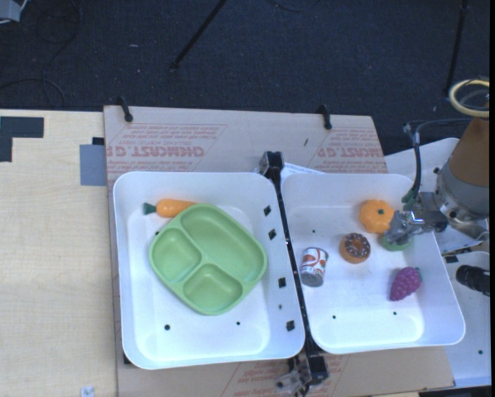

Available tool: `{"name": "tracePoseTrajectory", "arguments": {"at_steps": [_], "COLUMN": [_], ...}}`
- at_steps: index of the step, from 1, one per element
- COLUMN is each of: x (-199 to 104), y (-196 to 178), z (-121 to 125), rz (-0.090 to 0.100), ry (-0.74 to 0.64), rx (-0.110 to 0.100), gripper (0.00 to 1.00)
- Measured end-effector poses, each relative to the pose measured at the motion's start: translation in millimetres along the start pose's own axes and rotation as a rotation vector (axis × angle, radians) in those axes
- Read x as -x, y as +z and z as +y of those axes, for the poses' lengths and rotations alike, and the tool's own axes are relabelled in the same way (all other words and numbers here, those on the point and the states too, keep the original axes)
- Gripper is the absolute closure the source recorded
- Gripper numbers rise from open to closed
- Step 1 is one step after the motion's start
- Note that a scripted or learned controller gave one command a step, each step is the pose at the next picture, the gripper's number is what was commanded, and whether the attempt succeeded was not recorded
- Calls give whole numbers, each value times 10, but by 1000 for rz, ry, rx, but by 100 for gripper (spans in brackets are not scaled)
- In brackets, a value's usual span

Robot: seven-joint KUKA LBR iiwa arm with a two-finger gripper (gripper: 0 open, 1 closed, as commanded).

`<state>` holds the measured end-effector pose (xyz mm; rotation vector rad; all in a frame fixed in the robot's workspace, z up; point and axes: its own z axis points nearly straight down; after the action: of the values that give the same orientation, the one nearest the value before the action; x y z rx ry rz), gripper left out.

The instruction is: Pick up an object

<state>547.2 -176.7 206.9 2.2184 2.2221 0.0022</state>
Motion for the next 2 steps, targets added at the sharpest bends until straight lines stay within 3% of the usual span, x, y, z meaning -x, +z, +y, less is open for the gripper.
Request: {"name": "tracePoseTrajectory", "arguments": {"at_steps": [1,2], "x": [-52,-533], "y": [-620,-458], "z": [21,123], "rz": [-1,2], "ry": [0,-2], "rx": [3,-5], "gripper": [100,100]}}
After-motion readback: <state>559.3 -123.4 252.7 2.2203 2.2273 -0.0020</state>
